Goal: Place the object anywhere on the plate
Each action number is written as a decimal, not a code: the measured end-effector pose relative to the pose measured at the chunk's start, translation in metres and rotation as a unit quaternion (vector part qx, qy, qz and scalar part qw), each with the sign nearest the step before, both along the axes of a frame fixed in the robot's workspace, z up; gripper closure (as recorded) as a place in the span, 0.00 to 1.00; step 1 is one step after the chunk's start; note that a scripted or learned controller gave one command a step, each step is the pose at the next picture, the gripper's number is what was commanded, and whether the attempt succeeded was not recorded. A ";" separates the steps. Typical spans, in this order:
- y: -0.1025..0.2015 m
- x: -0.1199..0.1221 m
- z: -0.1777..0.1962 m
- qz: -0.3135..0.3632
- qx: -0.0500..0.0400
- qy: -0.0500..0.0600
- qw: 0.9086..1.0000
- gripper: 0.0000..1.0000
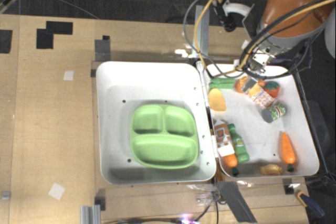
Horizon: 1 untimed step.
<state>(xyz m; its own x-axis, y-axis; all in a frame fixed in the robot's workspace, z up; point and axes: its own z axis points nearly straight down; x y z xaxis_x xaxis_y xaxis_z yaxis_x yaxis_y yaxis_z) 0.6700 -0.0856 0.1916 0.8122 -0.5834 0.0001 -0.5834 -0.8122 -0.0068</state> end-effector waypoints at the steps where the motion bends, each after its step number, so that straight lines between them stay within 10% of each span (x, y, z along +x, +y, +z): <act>1: 0.003 -0.045 0.019 -0.007 -0.001 -0.001 1.000 1.00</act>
